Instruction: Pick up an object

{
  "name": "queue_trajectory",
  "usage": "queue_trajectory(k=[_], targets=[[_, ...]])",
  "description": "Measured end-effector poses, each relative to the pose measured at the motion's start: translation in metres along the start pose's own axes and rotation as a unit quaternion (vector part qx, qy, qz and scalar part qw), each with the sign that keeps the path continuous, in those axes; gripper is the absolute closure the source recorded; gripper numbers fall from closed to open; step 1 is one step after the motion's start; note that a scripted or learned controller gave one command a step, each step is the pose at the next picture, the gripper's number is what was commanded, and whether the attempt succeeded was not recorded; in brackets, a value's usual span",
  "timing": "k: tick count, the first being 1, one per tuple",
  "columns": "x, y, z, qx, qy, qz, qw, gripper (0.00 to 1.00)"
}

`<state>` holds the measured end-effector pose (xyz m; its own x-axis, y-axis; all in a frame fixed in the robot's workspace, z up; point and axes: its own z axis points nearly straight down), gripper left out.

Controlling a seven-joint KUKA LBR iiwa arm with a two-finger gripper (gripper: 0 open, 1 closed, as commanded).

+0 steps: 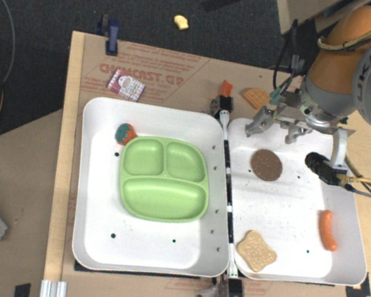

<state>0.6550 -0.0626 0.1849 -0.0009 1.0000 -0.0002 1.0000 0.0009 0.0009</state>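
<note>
In the right bin [340, 276] lie a round brown cookie [266, 164], an orange sausage-shaped piece [329, 230] near the right wall, and a tan slice of toast [256, 250] at the front left corner. My gripper [272, 133] hangs over the bin's back edge, just behind the cookie. It is open, its two fingers spread apart with nothing between them. In the left bin [87, 233] sits a green divided plate [164, 179], with a small red and teal object [125, 133] at its back left.
Behind the bins the brown bench carries a tan cracker-like piece [254, 97], a pink card [125, 85] and a blue clamp [109, 34]. The ridge between the two bins [227, 193] runs front to back. A yellow scrap [182, 22] lies on the dark floor.
</note>
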Motion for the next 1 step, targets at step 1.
queue_trajectory(k=[1], targets=[[-0.0389,-0.0172,0.1037,0.0,-0.001,0.002,1.0,0.0]])
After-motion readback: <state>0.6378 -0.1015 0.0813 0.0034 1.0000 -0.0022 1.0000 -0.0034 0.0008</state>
